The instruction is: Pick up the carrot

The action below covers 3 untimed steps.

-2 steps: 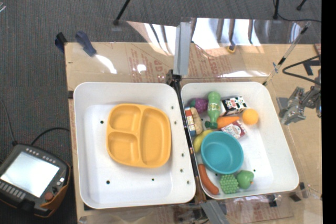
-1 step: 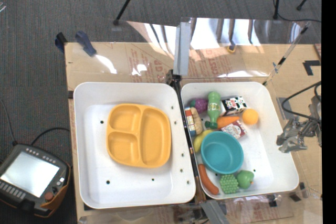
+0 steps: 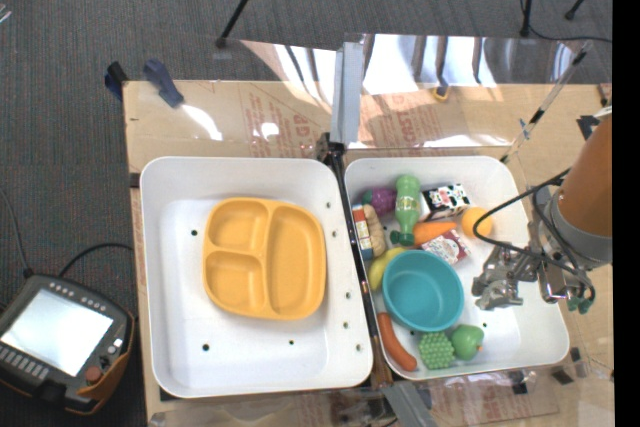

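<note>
The carrot (image 3: 438,231), orange with a green leafy end pointing left, lies in the right bin (image 3: 535,335), near its middle and just above the teal bowl (image 3: 423,291). My gripper (image 3: 497,289) hangs over the right part of that bin. It is to the right of the bowl and below and to the right of the carrot, apart from it. Nothing shows in its grasp.
Crowded around the carrot are a green bottle (image 3: 407,198), a black-and-white carton (image 3: 446,199), an orange fruit (image 3: 476,222) and a red-white packet (image 3: 448,247). A sausage (image 3: 397,343) and green fruit (image 3: 466,342) lie below the bowl. A yellow divided plate (image 3: 265,257) sits in the left bin (image 3: 170,345).
</note>
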Each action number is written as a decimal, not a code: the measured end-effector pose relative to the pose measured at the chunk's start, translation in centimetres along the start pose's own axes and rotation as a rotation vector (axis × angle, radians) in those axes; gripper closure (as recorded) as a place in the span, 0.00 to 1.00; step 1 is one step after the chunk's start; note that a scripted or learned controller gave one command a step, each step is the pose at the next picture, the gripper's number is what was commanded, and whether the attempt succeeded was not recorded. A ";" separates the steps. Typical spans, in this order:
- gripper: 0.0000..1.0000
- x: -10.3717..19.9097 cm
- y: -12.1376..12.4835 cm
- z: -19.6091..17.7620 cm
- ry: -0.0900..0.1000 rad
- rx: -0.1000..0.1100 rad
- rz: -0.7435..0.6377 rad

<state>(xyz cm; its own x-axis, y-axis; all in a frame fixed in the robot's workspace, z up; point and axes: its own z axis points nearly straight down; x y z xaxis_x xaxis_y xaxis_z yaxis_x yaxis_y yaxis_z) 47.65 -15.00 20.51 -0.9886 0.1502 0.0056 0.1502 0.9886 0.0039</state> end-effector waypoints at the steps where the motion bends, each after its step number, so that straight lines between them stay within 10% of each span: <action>1: 1.00 -0.7 -4.0 -14.8 -0.018 0.007 -0.127; 2: 1.00 -0.4 -3.7 -1.0 0.005 -0.001 -0.114; 3: 1.00 -2.8 -5.8 -8.9 -0.011 0.005 -0.234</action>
<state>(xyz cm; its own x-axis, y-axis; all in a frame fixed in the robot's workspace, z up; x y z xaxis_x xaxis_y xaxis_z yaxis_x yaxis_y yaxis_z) 49.61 -21.20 29.35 -0.9965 -0.0836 -0.0060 -0.0836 0.9965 -0.0011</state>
